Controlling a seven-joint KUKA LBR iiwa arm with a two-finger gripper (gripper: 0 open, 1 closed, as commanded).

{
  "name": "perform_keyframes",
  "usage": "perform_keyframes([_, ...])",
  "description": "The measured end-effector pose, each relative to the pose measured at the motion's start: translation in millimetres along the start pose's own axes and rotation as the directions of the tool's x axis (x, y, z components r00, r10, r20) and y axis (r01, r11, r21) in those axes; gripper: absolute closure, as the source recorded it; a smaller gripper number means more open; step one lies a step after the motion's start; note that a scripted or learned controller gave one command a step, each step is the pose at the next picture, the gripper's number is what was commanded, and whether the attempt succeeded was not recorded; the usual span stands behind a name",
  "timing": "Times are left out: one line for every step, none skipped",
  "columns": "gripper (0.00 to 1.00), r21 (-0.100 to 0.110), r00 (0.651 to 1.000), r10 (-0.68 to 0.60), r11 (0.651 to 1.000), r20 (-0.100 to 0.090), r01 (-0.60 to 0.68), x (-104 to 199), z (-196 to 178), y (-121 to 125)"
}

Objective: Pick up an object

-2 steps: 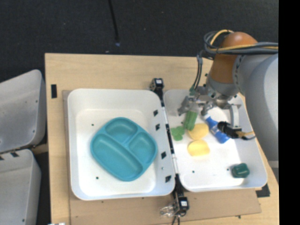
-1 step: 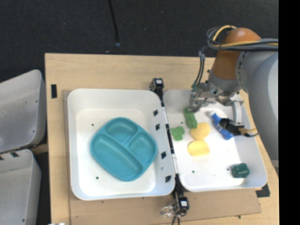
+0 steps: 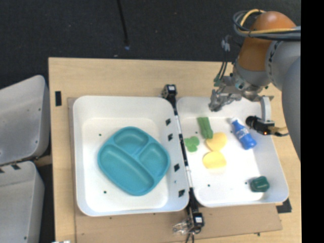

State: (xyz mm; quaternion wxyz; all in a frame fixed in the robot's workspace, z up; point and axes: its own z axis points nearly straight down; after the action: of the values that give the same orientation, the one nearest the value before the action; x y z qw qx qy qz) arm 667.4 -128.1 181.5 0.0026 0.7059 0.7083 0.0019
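Six small items lie in the right bin (image 3: 273,161): a green block (image 3: 205,127), green piece (image 3: 192,144), two yellow pieces (image 3: 216,141) (image 3: 214,160), blue bottle (image 3: 243,133) and a dark green piece (image 3: 259,184) near the bin's front right corner. A teal divided plate (image 3: 132,159) fills the left bin (image 3: 81,186). The gripper (image 3: 218,101) hangs at the right bin's back edge, holding nothing; open or closed, cannot tell. Risk: the crowded middle items could be nudged aside or pinched together.

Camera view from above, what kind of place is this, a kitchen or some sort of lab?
Probably a robot lab test bench, not a kitchen: a grey and orange robot arm reaches over two white bins holding a teal divided plate and small toy items.
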Motion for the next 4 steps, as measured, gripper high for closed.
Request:
perform_keyframes([1.0, -0.002, 1.0, -0.001, 1.0, 0.001, 0.001, -1.7, -55.2, 1.9])
perform_keyframes([1.0, 0.004, 1.0, -0.002, 1.0, 0.002, 0.002, -3.1, -54.6, 2.5])
perform_keyframes([1.0, 0.003, 1.0, -0.002, 1.0, 0.0, 0.002, 49.3, -59.9, 11.6])
perform_keyframes([1.0, 0.002, 1.0, -0.003, 1.0, -0.001, 0.003, 102.4, -68.8, 13.9])
